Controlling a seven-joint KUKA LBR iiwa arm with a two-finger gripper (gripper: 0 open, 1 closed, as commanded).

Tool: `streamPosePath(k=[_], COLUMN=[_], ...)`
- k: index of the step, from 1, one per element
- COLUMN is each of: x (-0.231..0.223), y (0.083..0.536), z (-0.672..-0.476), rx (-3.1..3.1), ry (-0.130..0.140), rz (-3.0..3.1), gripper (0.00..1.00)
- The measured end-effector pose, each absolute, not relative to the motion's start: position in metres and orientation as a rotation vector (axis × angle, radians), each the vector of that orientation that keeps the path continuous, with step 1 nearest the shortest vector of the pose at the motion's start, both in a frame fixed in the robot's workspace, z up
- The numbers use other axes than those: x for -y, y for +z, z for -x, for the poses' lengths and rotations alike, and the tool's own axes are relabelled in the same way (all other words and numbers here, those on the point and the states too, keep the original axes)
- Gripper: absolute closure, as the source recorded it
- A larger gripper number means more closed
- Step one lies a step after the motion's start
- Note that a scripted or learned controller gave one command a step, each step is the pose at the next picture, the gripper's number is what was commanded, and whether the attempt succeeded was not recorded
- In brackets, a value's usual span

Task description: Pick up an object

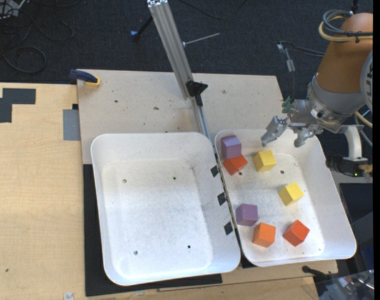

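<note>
I have the two-finger gripper (288,132) hanging over the far rim of the right-hand shallow white bin (337,214), jaws spread open with nothing between them. My nearest candidate is the small yellow cube (264,160), lying near the bin's far end, just beside a red-orange block (235,164) that touches a purple block (230,146). To do this well, I judge I should come down straight over the yellow cube, line the jaws across two flat faces, and keep them off the red-orange neighbour. The cube looks matte, sharp-edged and rigid, sitting flat and slightly turned; it should grip cleanly.
</note>
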State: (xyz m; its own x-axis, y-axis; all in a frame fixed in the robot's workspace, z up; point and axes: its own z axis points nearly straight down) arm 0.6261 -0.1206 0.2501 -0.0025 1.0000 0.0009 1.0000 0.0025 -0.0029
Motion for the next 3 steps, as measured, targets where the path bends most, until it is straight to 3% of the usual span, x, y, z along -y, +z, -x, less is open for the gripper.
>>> streamPosePath(k=[1,3], x=[0.121,0.127], y=[0.250,0.157], z=[-0.626,-0.630], rx=[2.222,2.214], ry=[0.002,0.008], rz=[2.217,2.220], gripper=[0.00,0.00])
